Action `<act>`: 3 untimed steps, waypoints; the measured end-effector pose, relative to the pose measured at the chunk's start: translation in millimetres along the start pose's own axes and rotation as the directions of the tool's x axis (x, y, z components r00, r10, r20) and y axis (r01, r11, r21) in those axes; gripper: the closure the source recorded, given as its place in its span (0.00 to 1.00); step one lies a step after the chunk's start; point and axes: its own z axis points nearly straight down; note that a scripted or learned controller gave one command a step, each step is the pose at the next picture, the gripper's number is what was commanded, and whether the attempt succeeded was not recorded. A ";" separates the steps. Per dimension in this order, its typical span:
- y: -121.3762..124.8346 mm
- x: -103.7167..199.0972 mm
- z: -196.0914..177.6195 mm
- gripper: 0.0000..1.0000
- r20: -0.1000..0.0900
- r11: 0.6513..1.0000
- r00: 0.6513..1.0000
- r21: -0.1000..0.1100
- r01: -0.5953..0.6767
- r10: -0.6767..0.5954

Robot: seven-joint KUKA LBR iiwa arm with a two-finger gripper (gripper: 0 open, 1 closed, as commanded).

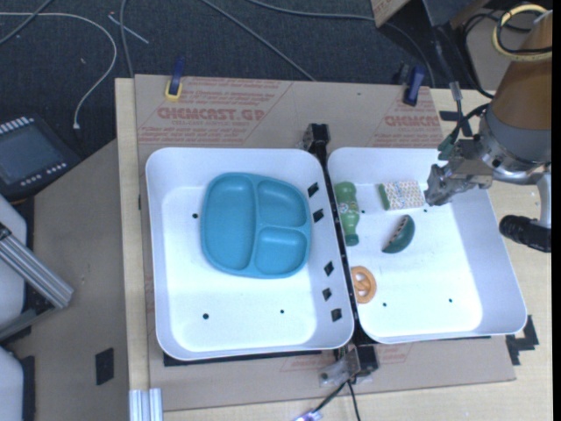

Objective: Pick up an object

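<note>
gripper (441, 187): can't tell if fingers are apart or together, nothing seen held | just right of speckled box (401, 195) in right bin (491, 270) | green bottle (347, 212), melon slice (399, 235), pretzel (363, 282) nearby | blue plate (256, 224) in left bin (175, 261)

We see here a robotics laboratory, not a home or a shop. A brown cardboard sheet with red printed letters (263, 103) covers the bench, and blue clamps (175, 84) fix it at the far edge. On it stand two shallow white plastic bins (254, 323), joined side by side with black clips. A grey industrial robot arm with an orange band (526, 103) reaches in from the right. Thin loose cables (96, 33) lie on the dark carpet floor, and a silver aluminium profile rail (31, 266) stands at the left.
</note>
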 end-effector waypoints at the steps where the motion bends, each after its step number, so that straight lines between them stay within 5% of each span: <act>1: -21.4 49.0 -2.3 1.00 0.000 1.000 1.000 0.000 0.001 -0.001; 3: -44.5 152.1 12.5 1.00 0.000 1.000 1.000 0.000 0.002 -0.002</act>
